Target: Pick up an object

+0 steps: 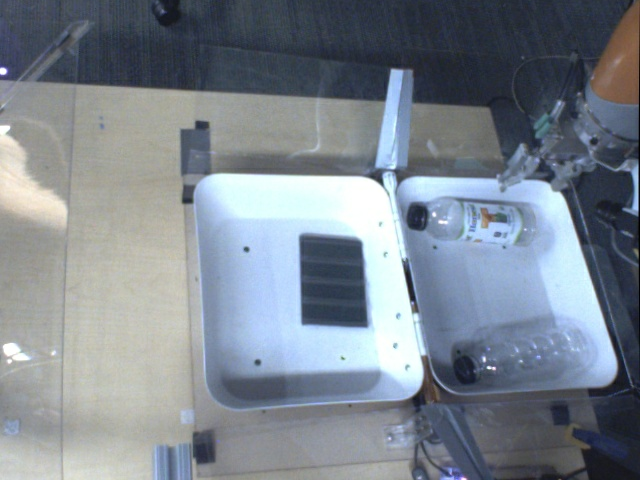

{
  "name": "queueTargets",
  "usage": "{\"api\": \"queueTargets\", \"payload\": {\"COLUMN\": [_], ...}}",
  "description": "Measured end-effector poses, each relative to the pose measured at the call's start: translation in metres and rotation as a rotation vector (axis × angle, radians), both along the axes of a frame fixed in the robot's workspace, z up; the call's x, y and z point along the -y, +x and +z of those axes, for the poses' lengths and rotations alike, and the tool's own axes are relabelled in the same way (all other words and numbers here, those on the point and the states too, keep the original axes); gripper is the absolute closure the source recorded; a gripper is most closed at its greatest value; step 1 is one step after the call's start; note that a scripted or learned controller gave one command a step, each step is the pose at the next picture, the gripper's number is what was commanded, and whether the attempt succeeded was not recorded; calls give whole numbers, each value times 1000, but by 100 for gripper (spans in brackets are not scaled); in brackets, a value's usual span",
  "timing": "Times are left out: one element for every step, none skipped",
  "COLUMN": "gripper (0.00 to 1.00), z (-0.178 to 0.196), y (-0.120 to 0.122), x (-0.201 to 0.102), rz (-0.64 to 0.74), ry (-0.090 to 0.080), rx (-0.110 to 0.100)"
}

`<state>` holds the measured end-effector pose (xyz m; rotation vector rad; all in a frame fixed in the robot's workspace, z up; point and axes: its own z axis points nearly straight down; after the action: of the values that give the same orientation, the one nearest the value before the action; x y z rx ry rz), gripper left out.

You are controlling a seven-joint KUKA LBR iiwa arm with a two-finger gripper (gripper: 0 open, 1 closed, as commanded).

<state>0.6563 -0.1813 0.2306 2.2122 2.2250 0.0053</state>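
From my station I see the gripper (540, 166) at the far right corner of the right bin (590, 298), above its rim. Its two fingers stand a little apart with nothing between them, so the hand is open. Inside this bin a clear bottle with a label (472, 222) lies on its side near the far wall, its dark cap pointing left. A second clear bottle (520, 353), ribbed, lies along the near wall. In the left bin (230, 288) a dark ribbed pad (334, 280) lies flat in the middle.
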Motion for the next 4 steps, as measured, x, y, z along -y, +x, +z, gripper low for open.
{"api": "queueTargets", "payload": {"gripper": [0,0,0,0], "z": [-112,-143,-143,-141], "y": [12,-36,-36,-66], "x": [-4,-22,-22,-74], "rz": [108,216,216,365], "ry": [-2,-2,-2,-2], "rx": [4,4,4,7]}}
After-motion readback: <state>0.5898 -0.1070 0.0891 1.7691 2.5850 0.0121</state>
